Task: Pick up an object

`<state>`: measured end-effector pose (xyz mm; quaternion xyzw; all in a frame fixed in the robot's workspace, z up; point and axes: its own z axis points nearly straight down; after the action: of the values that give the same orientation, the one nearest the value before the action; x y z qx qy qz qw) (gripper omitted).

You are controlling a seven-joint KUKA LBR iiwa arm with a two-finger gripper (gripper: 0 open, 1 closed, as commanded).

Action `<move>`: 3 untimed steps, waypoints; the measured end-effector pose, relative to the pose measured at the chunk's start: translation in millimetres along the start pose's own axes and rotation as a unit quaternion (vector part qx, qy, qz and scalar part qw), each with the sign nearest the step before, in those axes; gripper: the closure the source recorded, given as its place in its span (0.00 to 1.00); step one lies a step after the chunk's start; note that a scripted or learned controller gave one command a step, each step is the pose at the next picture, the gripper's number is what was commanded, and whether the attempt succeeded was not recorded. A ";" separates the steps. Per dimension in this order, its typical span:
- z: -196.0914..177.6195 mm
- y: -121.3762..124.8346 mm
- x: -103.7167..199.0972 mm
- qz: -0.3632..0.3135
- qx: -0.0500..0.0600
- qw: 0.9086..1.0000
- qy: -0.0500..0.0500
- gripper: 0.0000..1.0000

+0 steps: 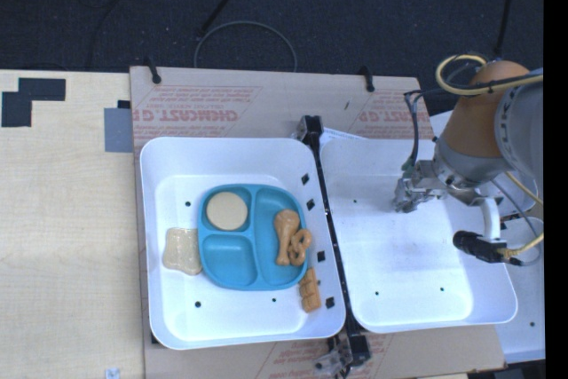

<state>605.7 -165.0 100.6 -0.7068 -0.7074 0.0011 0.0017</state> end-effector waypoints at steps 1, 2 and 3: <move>-53.9 -8.9 3.6 0.001 -0.003 1.000 -0.001 1.00; -114.9 -15.2 4.5 0.000 -0.004 1.000 -0.001 1.00; -116.7 -15.2 4.0 0.000 -0.001 1.000 0.000 1.00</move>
<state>591.0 -161.1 217.4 -0.7065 -0.7077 0.0003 0.0005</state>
